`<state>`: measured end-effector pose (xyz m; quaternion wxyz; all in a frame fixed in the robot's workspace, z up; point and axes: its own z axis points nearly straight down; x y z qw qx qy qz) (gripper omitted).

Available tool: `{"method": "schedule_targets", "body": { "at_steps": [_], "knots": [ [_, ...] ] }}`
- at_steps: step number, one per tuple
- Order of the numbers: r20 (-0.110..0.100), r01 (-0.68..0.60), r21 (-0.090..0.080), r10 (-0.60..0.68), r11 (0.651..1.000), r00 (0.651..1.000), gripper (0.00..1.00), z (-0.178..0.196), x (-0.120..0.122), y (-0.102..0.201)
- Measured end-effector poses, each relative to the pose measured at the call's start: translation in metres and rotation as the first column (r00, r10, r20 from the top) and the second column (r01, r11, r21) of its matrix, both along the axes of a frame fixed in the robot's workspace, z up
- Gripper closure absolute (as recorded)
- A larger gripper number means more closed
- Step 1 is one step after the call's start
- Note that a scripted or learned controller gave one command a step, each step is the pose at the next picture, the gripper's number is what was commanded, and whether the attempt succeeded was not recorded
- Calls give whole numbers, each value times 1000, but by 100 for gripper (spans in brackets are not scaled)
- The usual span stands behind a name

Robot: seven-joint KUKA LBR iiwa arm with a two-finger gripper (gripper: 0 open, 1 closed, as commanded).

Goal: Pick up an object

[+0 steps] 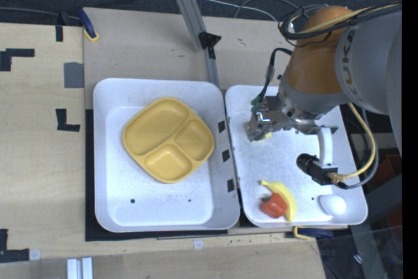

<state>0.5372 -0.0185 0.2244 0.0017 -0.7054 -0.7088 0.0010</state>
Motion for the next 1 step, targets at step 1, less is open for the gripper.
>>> {"method": "schedule_targets", "body": {
  "at_steps": [1],
  "knots": [
    [1,-3,1,3,1000,1000,100,11,-17,53]
  ]
}}
